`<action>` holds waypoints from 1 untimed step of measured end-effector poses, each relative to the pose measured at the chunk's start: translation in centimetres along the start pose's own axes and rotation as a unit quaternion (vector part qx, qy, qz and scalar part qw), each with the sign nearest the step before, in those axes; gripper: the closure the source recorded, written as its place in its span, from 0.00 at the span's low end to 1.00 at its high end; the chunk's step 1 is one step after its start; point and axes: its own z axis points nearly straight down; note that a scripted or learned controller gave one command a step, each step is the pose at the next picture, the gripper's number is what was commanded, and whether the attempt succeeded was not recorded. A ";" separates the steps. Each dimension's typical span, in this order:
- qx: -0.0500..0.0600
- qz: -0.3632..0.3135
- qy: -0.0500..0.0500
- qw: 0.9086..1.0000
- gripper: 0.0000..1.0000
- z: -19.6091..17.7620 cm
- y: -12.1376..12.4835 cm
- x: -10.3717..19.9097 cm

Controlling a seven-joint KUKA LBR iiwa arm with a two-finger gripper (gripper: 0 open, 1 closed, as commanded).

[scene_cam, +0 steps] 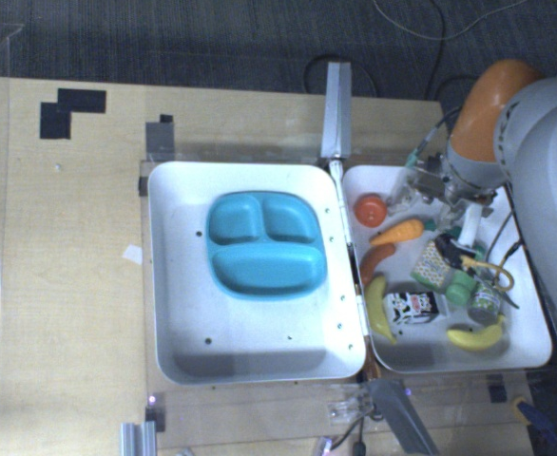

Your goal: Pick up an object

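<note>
Over the right bin (543, 335), as the one overhead camera is showing it, the grey arm is reaching in from the right with its pincer (447, 218) hanging low above the far end of the clutter. Whether the pincer is released or clenched I cannot tell, because the wrist is covering its tips, and nothing is visibly sitting in its grip.

Candidates are lying packed together: a red ball (370, 210) near the far left corner, an orange carrot (398, 234) just beside it, a yellow banana (377, 310) along the left wall, a black-and-white carton (414, 306) touching that banana, a second banana (475, 336) at the near edge, and a green piece (462, 287) between them.

The left bin (174, 283) is carrying a blue divided tray (264, 244) and is lying well apart from the work.

Judging by position, the carrot or ball is looking like the nearest target. Doing this step well probably means coming straight down on one item that has free space on both sides, closing across its narrow width, and lifting slowly; the crowding is risking a nudged neighbour or a pinch on two things at once.
</note>
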 end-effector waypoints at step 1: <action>0.012 0.193 -0.003 0.981 0.00 0.1 2.5 -4.0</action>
